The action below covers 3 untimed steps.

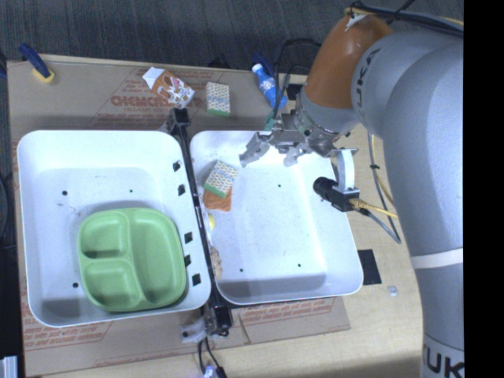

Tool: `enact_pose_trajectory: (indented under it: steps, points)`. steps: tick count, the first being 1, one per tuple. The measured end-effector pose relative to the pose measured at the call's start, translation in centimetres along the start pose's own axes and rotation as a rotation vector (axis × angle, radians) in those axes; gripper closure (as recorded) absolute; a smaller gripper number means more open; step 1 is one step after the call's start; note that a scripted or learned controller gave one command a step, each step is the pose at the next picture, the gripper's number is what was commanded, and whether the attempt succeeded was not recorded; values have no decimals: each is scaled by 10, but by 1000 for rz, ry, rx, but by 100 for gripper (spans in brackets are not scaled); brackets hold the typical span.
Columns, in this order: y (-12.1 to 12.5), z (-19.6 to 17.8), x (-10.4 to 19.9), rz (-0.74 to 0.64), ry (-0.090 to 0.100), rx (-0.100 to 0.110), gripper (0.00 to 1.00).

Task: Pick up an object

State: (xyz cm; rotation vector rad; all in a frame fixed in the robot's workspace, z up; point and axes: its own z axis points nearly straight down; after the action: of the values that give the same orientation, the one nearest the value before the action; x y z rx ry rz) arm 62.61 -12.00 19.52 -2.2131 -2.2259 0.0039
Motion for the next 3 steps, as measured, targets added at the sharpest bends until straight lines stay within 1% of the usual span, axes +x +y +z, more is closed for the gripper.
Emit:
enact_pose_trajectory:
  steps: [3]
  points:
    - [0, 0, 0, 0, 0, 0, 0]
